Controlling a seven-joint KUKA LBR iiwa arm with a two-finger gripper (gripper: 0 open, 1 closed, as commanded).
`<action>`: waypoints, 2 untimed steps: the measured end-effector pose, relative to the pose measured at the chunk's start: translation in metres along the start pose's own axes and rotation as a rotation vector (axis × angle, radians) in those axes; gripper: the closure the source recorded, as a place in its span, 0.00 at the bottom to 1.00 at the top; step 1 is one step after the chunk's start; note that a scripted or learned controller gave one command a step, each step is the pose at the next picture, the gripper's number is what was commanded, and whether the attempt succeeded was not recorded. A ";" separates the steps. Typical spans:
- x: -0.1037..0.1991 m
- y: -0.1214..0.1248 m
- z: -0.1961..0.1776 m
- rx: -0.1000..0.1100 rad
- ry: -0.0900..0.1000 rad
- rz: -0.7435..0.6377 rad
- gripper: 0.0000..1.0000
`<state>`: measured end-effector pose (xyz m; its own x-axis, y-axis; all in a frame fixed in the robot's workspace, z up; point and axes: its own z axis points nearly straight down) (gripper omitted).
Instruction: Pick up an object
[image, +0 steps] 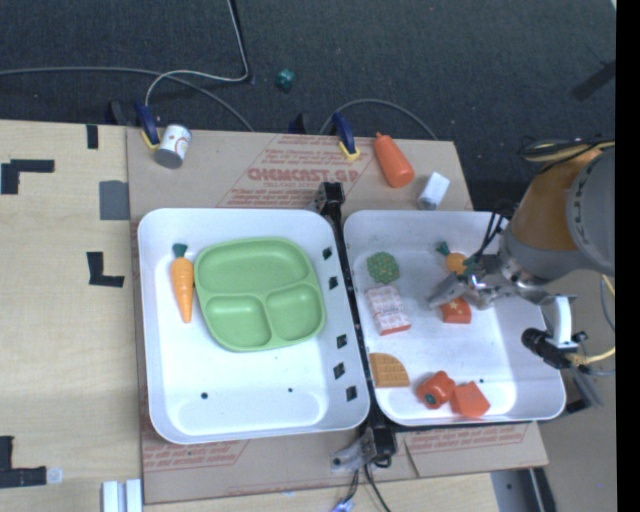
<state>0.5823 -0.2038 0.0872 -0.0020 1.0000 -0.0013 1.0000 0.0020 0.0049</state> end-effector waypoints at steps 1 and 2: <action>0.052 0.056 0.001 -0.001 0.001 -0.002 0.00; 0.008 0.013 -0.053 0.005 -0.001 0.002 0.00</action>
<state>0.5951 -0.1953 0.1403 0.0001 1.0000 -0.0022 1.0000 -0.0001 0.0000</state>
